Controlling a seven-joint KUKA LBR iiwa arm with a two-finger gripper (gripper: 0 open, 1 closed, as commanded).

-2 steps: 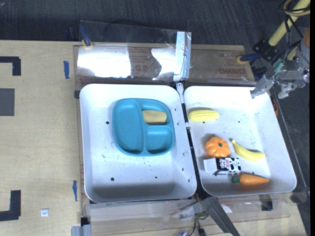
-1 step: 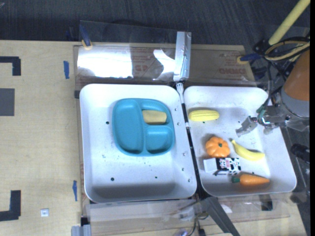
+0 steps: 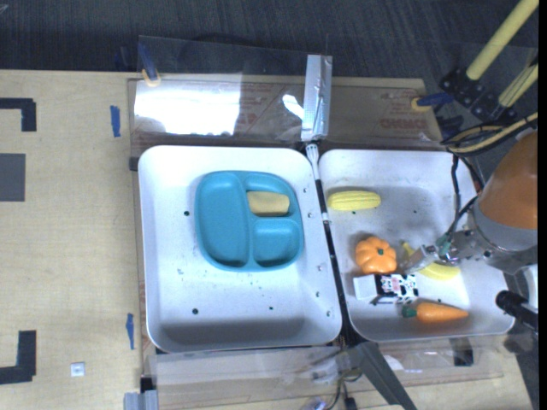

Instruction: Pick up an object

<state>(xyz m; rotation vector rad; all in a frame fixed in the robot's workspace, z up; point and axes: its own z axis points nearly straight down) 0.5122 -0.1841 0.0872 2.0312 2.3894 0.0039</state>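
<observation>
Several toy foods are lying around the gripper (image 3: 434,254) in the right bin (image 3: 427,165): a pale yellow piece (image 3: 443,271) is sitting just below it, long axis roughly sideways, pumpkin (image 3: 375,254) further left. Whether it is gripping anything cannot be told.

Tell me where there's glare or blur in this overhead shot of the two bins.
In the camera view, strong glare washes out the clear plastic sheet behind the left bin; the right bin floor shows a soft grey sheen; the orange band of the arm is blurred at the frame's right; the blue tray and toy pumpkin look reasonably sharp.
</observation>
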